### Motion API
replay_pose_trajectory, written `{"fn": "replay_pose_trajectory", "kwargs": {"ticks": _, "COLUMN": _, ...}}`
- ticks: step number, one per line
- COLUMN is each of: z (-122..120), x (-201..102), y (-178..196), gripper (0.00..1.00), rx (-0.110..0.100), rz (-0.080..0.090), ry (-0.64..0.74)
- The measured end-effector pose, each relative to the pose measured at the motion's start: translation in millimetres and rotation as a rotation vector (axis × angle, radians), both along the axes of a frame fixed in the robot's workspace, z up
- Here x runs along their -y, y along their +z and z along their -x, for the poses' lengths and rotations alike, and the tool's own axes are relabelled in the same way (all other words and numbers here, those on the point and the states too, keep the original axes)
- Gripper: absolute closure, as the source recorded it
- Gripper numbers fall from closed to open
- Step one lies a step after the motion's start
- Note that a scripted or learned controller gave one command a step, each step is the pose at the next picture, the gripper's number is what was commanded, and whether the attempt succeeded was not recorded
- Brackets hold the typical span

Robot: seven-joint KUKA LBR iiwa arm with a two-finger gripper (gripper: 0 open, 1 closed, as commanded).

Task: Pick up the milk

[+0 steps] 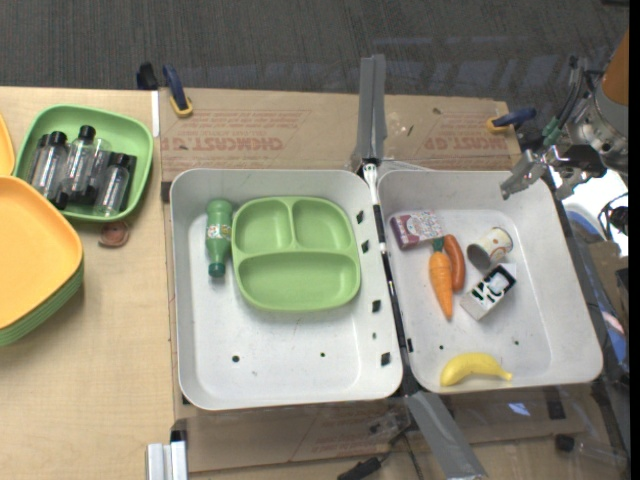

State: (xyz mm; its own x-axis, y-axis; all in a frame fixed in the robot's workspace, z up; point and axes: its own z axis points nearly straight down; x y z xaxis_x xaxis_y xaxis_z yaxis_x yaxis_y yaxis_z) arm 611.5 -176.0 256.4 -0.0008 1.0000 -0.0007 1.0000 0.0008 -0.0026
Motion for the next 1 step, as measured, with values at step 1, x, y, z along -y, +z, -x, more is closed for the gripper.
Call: {"fn": "replay_pose_trajectory", "kwargs": {"ticks": 1, "z": -0.2, "x": 0.6, "y": 7.8, "gripper": 1.0, "rx": -0.002, "rz": 0.001, "ry": 0.002}}
